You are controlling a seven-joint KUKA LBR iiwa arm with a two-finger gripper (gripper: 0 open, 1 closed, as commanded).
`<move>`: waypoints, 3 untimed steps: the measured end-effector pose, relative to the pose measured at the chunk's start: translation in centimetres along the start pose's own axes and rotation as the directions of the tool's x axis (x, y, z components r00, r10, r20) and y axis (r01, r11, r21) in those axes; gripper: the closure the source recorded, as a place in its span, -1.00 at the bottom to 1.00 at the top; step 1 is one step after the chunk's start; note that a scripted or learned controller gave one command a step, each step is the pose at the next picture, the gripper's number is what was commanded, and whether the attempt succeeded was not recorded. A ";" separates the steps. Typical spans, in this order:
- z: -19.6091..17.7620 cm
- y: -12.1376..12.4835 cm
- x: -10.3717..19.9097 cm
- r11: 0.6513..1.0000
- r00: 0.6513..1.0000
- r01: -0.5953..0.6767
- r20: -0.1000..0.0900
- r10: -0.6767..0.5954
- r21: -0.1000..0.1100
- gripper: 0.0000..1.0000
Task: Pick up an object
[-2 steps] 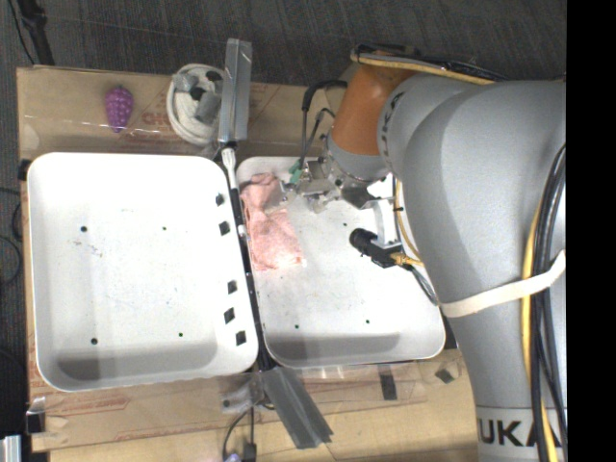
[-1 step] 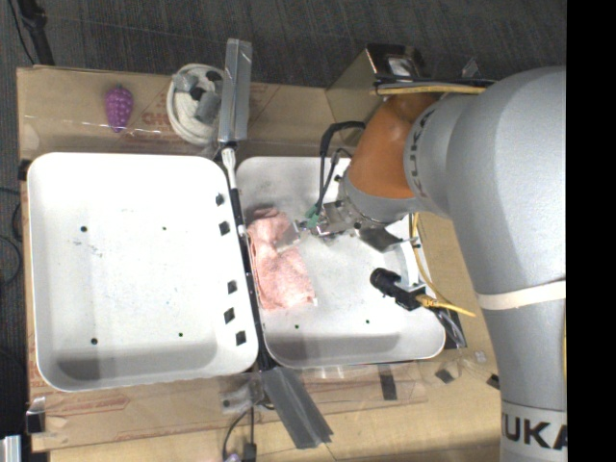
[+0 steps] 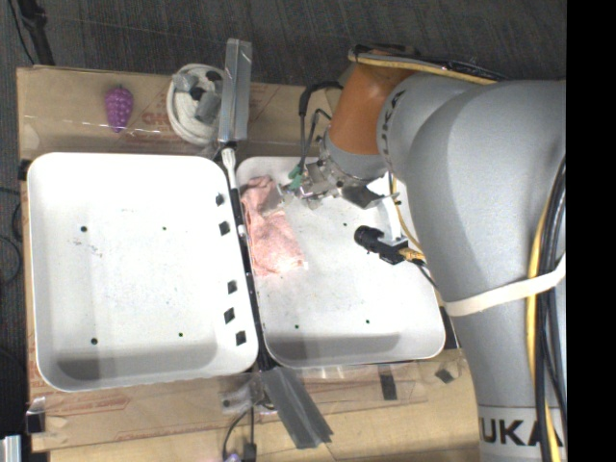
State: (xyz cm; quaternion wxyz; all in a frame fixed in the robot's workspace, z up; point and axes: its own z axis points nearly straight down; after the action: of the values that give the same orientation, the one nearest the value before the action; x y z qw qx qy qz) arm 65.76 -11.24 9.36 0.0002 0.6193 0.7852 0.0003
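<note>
Your gripper [image 3: 306, 183] sits low over the far end of the right bin [image 3: 385, 340], just off the top edge of the pink object [image 3: 268, 229]. Whether it is released or clenched you cannot tell from here; the tip is a small blur of metal with a green fleck, and nothing can be seen caught in it. It looks very near the pink object's upper corner, though contact is not clear.

Count with me: one pink object, a crumpled, soft-looking piece lying against the right bin's left wall, near the far corner. That is the single item in that bin.

Above the wrist you have the orange band [image 3: 361, 114], then the big grey arm [image 3: 481, 191] covering the bin's right side.

Two white bins, side by side; the left bin [image 3: 125, 258] has a bare floor.

Beyond the bins, on the bench [image 3: 67, 89]: one purple grape cluster [image 3: 118, 107] and one white coil [image 3: 195, 102].
</note>
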 end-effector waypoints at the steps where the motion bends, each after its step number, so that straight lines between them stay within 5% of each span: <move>1: 0.0 -7.2 2.2 0.998 0.998 -0.062 0.001 0.062 0.001 -1.00; 2: 0.0 -12.8 4.3 1.000 1.000 -0.026 0.002 0.026 -0.001 -1.00; 3: -1.0 -12.7 4.4 1.000 1.000 -0.023 -0.001 0.023 -0.001 1.00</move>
State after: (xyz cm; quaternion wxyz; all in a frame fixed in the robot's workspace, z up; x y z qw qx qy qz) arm 52.39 -9.91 10.36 0.0000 0.6284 0.7779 0.0010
